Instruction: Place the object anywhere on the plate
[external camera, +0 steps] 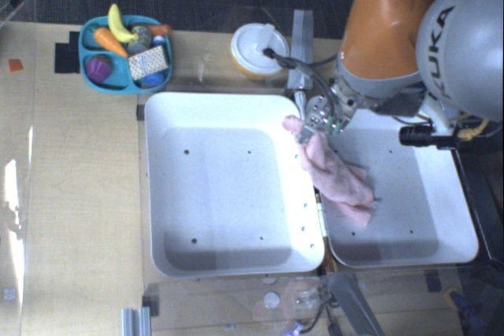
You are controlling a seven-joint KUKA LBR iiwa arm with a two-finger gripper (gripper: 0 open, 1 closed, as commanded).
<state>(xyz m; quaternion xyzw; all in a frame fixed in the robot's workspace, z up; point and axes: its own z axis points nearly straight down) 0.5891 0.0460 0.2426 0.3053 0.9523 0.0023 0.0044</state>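
Observation:
A pink cloth (337, 178) stretches from the gripper down into the right bin (425, 193), and its lower end lies bunched on that bin's floor. My gripper (314, 124) is over the rim between the two bins, near their far edge. It is shut on the cloth's upper end. The blue divided plate (88, 81) sits on the bench at the far left, beyond the left bin. It holds a toy banana (119, 25), a carrot (109, 41) and other toy foods.
The left bin (224, 185) lies between the gripper and the plate. A white lidded container with a yellow rim (256, 48) stands behind the bins, close to the arm. A black square (66, 56) marks the bench left of the plate.

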